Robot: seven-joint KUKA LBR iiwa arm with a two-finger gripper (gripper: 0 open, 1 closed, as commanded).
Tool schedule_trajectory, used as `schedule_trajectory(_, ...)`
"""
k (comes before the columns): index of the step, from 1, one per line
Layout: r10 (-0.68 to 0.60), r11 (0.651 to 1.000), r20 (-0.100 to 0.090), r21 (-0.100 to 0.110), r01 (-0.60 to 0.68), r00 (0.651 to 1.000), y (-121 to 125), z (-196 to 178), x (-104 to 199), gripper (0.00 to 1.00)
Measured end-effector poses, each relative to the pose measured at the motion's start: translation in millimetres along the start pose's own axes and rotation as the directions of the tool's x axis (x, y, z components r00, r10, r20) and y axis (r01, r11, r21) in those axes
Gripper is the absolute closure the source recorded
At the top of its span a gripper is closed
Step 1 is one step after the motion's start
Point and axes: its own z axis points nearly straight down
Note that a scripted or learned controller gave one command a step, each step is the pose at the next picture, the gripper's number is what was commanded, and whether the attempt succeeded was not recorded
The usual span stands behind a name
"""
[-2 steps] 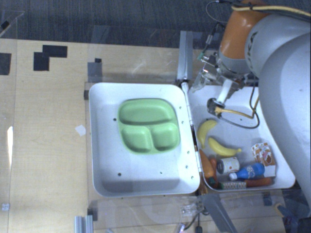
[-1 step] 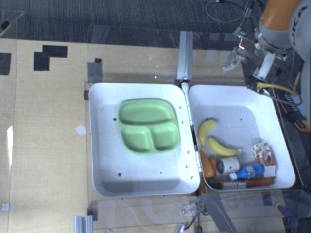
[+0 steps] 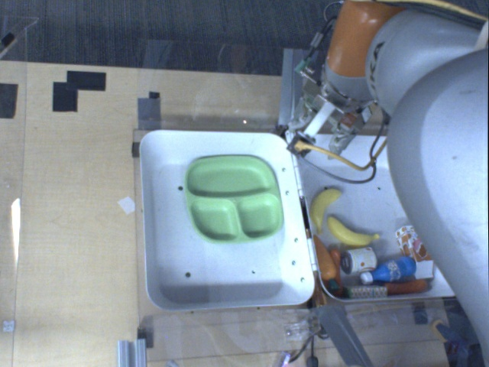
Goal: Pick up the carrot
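The carrot point(image 3: 327, 263) appears as an orange piece lying along the left wall of the right bin point(image 3: 359, 193), near its front corner and close to a small can point(image 3: 357, 261). The wall partly hides it. My gripper point(image 3: 340, 126) hangs over the far left end of the same bin, well behind the carrot and apart from it, with nothing visibly held. The wrist above it blocks a clear look at its tips.
A banana point(image 3: 336, 219) lies mid-bin between gripper and carrot. A blue bottle point(image 3: 391, 271), a long red-orange stick point(image 3: 401, 287) and a snack packet point(image 3: 409, 242) crowd the front. The left bin point(image 3: 160, 228) holds a green divided plate point(image 3: 233, 197).
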Motion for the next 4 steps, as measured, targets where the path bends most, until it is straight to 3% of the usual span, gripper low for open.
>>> schedule_trajectory(1, 0.429, 0.903, -0.002, 0.000, -0.429, 0.903, 7.0, -26.7, -16.0, 0.00)
schedule_trajectory(2, 0.477, 0.879, -0.002, 0.001, -0.477, 0.879, -19.8, -29.9, -6.4, 0.00)
schedule_trajectory(3, 0.603, 0.798, -0.003, -0.001, -0.603, 0.798, 16.0, -66.9, -54.0, 0.00)
schedule_trajectory(4, 0.573, 0.820, 0.001, -0.002, -0.573, 0.820, 70.7, -55.6, -136.1, 0.00)
